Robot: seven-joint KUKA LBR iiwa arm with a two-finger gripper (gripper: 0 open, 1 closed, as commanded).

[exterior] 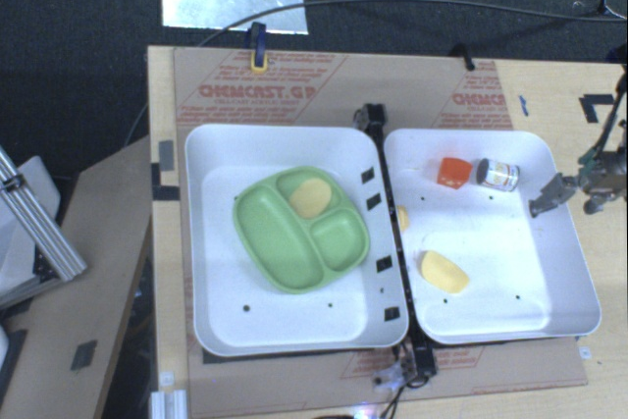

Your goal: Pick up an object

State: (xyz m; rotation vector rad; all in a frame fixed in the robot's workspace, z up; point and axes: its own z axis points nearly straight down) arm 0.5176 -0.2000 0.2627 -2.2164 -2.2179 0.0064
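On a cardboard-topped bench, the right bin holds a yellow lump near its front, seemingly light, smooth and best pinched across its short width, while the gripper hovers at the rim, jaws apparently parted and empty.

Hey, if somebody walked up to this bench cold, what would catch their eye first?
Probably the green divided plate in the left bin, with a pale yellow piece in its upper compartment. Next, the orange block beside a small jar near the right bin's far wall, and the gripper at that bin's right edge.
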